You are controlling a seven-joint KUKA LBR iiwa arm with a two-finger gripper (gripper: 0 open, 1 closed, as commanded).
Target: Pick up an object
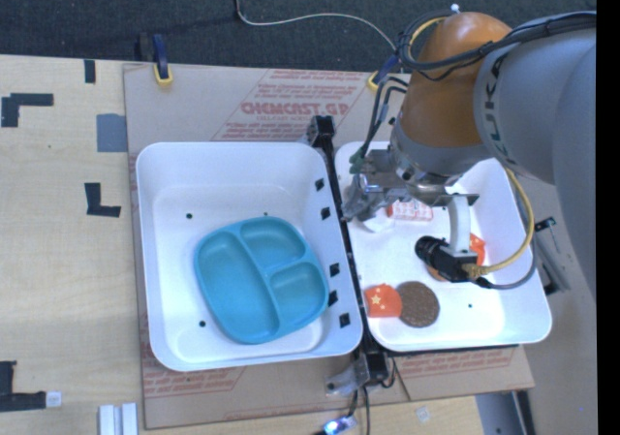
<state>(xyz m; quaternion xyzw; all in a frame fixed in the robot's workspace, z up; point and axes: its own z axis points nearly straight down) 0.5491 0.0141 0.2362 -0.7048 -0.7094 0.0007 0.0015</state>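
Camera view: gripper hangs low in the right bin, left of a red-and-white packet; finger spread unreadable.

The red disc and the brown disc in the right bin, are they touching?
Touching. The camera view shows the red disc and the brown disc edge to edge, no white bin floor between them.
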